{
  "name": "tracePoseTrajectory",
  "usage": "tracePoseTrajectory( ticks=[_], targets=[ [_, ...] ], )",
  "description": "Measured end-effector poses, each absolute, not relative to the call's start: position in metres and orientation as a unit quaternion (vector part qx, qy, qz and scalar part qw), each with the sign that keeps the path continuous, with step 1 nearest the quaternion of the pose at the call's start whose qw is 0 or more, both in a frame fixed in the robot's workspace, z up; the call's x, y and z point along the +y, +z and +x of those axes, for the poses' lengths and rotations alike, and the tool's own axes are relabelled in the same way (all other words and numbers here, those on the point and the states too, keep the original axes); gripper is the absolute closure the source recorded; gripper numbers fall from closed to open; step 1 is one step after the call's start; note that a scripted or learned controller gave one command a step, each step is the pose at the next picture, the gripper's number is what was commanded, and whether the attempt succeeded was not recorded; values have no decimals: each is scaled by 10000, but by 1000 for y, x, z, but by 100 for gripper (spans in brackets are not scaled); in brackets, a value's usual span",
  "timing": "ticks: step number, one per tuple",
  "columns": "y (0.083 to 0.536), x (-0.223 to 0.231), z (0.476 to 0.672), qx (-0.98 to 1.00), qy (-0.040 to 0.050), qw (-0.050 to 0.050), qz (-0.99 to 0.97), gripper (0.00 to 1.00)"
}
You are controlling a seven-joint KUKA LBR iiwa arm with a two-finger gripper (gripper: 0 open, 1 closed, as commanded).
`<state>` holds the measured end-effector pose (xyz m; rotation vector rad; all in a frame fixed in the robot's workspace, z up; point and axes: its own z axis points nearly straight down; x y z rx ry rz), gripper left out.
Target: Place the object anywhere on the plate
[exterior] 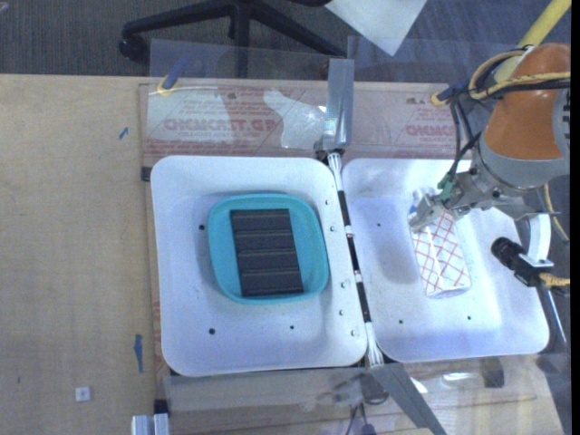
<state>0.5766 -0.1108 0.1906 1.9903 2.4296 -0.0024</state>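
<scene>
Left bin (181, 270): a teal plate (217, 243) sits at centre, carrying a dark ribbed rectangular block (265, 252). Right bin (507, 324): a red-and-white checked cloth (444, 259) lies flat near the middle, well apart from the plate. The arm (526, 125) enters from the right, its gripper (433, 204) lowered over the far end of the cloth, at or just above the fabric. Whether the fingers are spread, pressed together or pinching the cloth cannot be told. Both bins rest on the tabletop (63, 243).
</scene>
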Motion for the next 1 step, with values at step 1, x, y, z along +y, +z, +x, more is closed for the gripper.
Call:
tracePoseTrajectory(
  ticks=[1],
  targets=[
    [191, -111, 577, 7735, -4, 8, 6338, 0]
  ],
)
